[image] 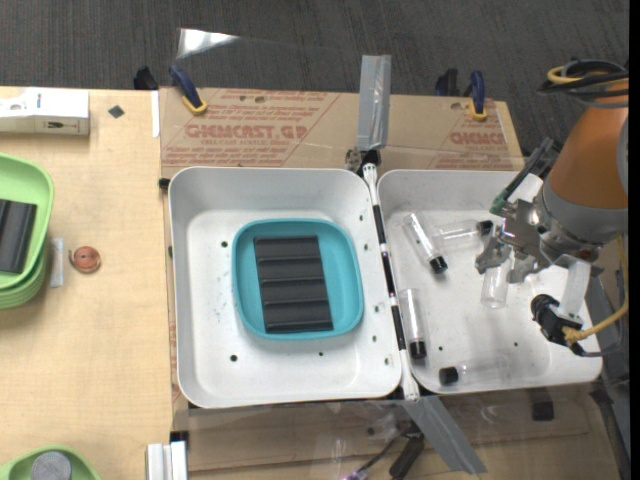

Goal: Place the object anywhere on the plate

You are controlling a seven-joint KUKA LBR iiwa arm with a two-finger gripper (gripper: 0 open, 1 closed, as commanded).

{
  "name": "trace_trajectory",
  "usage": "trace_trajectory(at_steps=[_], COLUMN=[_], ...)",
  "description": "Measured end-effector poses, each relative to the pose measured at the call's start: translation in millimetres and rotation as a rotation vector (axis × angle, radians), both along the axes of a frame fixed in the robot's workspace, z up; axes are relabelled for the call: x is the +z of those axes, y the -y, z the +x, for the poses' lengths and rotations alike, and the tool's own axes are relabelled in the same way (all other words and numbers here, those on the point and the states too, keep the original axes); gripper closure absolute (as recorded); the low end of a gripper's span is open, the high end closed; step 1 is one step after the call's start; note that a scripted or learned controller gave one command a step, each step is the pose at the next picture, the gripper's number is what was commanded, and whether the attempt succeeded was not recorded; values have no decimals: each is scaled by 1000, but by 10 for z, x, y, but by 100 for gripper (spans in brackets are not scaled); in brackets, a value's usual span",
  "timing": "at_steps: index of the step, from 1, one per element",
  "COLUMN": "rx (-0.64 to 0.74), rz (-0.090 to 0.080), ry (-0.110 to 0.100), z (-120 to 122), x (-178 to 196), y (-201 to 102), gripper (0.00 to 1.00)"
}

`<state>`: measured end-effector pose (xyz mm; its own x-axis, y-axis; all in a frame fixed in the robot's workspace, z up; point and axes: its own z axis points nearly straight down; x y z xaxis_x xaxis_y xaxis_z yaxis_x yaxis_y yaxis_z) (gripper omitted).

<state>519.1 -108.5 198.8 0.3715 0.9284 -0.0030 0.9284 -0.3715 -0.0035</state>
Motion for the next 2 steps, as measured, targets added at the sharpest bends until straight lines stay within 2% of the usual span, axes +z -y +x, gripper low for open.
trace_trajectory(at_steps=[1, 2], rx=[0, -70], rz=[0, 0], ry=[0, 1], z=[0, -139], x=[1, -65], y=[0, 1057], gripper=[0, 0])
